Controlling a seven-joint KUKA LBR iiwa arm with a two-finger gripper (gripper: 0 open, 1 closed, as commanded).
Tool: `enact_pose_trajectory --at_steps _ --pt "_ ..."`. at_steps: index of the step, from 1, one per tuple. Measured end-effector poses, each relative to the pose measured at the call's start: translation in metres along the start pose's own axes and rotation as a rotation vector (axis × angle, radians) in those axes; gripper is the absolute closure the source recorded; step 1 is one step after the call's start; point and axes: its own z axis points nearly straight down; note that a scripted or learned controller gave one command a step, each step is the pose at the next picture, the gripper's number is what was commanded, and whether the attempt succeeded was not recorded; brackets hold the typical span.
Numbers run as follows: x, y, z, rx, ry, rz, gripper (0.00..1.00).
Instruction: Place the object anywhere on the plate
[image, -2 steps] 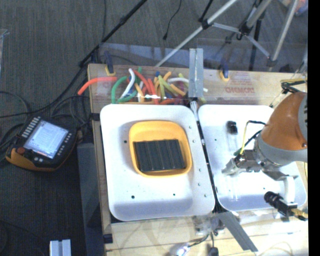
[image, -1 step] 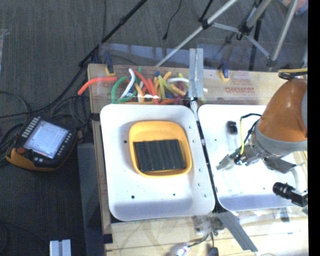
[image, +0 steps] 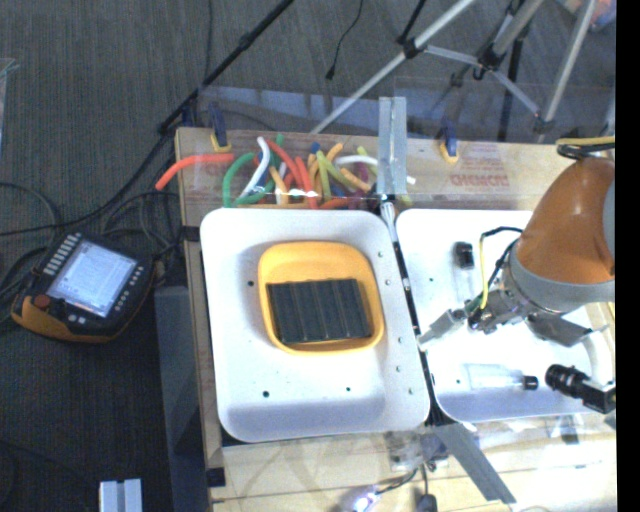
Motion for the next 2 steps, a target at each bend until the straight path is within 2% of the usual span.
enact_pose_trajectory --at_steps 1,2 --pt "-0.05 0.007 -0.017 0.0 -0.002 -0.194 0.0" --pt "-0.108 0.024 -0.044 -0.001 -0.003 -0.439 0.0"
